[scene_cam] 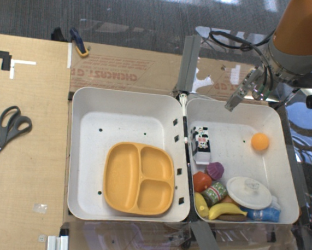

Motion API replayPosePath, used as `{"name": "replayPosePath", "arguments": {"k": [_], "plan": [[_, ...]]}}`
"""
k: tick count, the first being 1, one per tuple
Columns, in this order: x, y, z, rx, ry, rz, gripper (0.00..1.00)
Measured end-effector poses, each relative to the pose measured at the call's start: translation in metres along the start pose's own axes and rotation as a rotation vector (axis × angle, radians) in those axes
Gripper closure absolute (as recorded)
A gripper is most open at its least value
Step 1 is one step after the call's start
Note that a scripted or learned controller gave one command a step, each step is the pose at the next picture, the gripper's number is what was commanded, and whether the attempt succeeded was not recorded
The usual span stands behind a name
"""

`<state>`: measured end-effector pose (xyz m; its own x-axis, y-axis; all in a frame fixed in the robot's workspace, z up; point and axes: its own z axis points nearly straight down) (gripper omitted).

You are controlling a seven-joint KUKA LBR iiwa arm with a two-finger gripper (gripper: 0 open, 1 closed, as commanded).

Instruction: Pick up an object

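Fig.: one arm, two bins, seen from above at a slant. The gripper (246,93) hung at the back rim of the right bin (229,135), near the upper right of the frame, w/ the orange wrist band above it. One grey finger slanted down and left toward the bin's far wall; whether the gripper was released or clenched could not be told from where I stood, and nothing was visibly grasped.

No single object was named by the task, so the candidates all lay in the right bin, forward of and below the gripper. Nearest was the orange ball (260,141), alone on bare floor by the right wall, well apart from the rest. The small cow-print carton (201,144) lay against the left wall, long axis running front to back. The remainder sat packed at the front: purple piece (215,169), tomato (201,181), green-labelled can (215,193), banana (219,211) w/ long axis left-right, white lid (249,192), water bottle (262,215).

The left bin (124,113) held a yellow divided plate (138,179); scissors (6,129) lay on the bench.

Judgement: the ball looked the easiest pick, being nearest to the gripper and uncrowded, though apt to roll.
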<state>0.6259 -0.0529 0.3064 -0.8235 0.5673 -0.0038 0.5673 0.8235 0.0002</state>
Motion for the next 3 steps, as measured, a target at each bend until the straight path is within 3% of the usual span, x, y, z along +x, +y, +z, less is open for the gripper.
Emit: {"name": "replayPosePath", "arguments": {"k": [1,2,3], "plan": [[-0.015,0.025,0.032,0.000,0.001,-0.065,1.00],[0.004,0.038,0.009,0.000,0.000,0.085,1.00],[0.036,0.033,0.027,0.001,0.003,-0.025,1.00]]}}
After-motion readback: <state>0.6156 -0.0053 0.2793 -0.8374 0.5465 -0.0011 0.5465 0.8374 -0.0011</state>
